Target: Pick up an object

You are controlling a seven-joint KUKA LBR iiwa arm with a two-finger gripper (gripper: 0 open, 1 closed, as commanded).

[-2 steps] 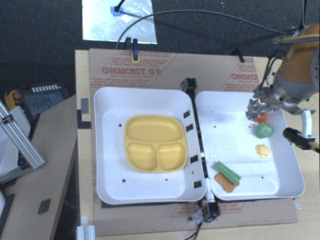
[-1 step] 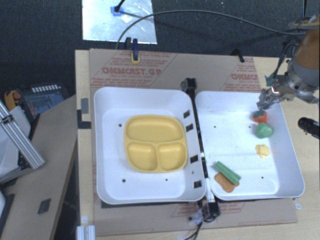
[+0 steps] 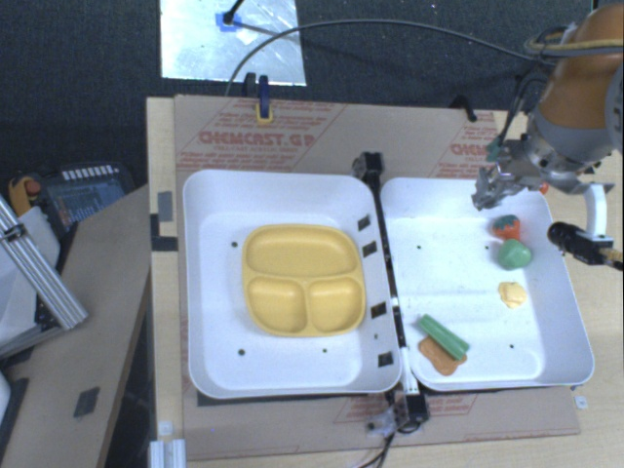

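Note:
In the right bin (image 3: 546,359) lie several small objects: an orange-red piece (image 3: 505,226), a green round piece (image 3: 514,254), a pale yellow lump (image 3: 512,293), a green stick (image 3: 445,336) and an orange-brown piece (image 3: 441,358) beneath it. My gripper (image 3: 487,193) hangs over the bin's far right part, just above and to the left of the orange-red piece. Nothing shows between its fingers.
The left bin (image 3: 205,261) bears a yellow three-compartment tray (image 3: 302,279). A black hinge strip (image 3: 382,261) runs between the bins. A cable (image 3: 390,27) arcs behind the bench, and a silver sheet (image 3: 229,27) lies at the back left.

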